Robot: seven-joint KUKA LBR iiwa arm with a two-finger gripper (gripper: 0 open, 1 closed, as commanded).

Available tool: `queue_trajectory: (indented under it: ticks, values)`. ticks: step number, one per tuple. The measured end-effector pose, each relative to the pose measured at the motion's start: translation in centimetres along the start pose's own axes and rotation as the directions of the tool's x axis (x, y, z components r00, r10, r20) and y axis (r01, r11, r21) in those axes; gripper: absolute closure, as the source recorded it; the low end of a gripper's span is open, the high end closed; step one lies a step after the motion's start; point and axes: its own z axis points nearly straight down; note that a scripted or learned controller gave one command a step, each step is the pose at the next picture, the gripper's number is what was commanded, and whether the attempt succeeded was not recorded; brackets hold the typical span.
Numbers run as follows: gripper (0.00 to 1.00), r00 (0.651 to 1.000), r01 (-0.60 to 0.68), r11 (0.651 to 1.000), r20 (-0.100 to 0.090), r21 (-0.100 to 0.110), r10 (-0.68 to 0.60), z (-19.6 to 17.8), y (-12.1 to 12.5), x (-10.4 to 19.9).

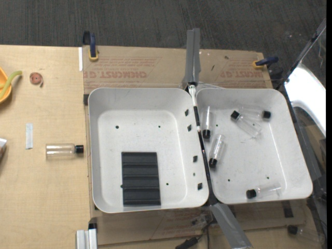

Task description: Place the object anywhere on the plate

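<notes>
From above, the camera view has two white bins side by side on a sheet of cardboard, which is clamped at the back by a blue-handled clamp on the left and another clamp on the right.

The left bin holds the plate, a black ribbed rectangle lying flat near the front wall, a bit left of centre. Nothing is on it.

The right bin has five clear vials w/ black caps, all lying down:
- Vial 1 lies along the left wall, cap toward the front.
- Vial 2 is just in front of vial 1, tilted, cap also toward the front.
- Vial 3 and vial 4 lie together toward the back, touching or overlapping. Their caps point outward, left and right.
- Vial 5 is near the front wall, well apart from the others, cap to the left.

None of them is near the plate, since the bin walls stand between.

On the bare bench to the left there are:
- a sixth vial, just beside the left bin
- a small white strip
- a reddish disc
- a yellow item cut off by the edge

At the far right a pale curved shape leans in over the bin's corner. It is prob. part of the arm, but too cropped to be sure. I can't tell the gripper's state from here.
</notes>
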Motion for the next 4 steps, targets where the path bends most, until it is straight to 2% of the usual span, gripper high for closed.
queue_trajectory:
  ticks: [1, 2, 3, 4]
  values:
    - [0.00, 0.992, -0.124, 0.992, 0.000, 0.000, 0.124, 0.1, -2.0, 7.7]
    - [0.00, 0.984, -0.177, 0.984, -0.001, -0.001, 0.177, 0.0, 2.3, 6.0]
    - [0.00, 0.985, -0.175, 0.985, 0.000, 0.000, 0.175, 1.6, -0.5, 7.0]
    - [0.00, 0.984, -0.176, 0.984, -0.001, 0.000, 0.176, 0.0, 1.3, 3.5]
